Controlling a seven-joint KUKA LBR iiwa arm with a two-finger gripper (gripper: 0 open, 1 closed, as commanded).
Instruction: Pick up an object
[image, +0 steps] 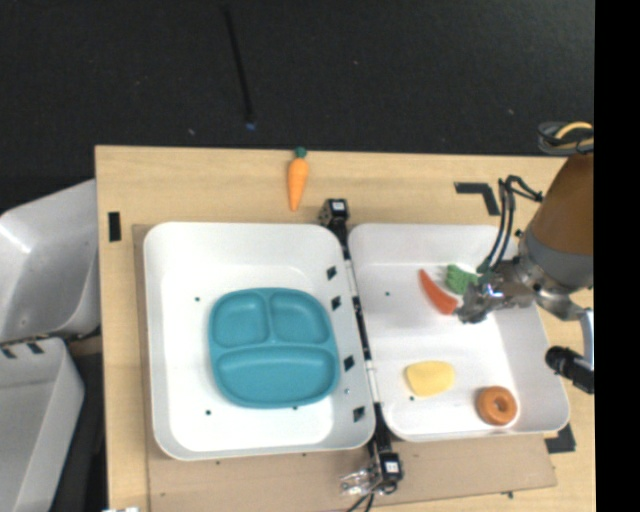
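In the right bin lie a red pepper-like piece with a green top, a yellow lump and a brown ring-shaped donut. My gripper hangs low in that bin, right beside the red piece's right end, close to its green top. The arm comes in from the right with its orange band above the wrist. A blue divided plate rests in the left bin.
An orange toy carrot lies on the wooden bench behind the bins. Black clips line the seam between the two bins. A white object stands off the bench at the left.
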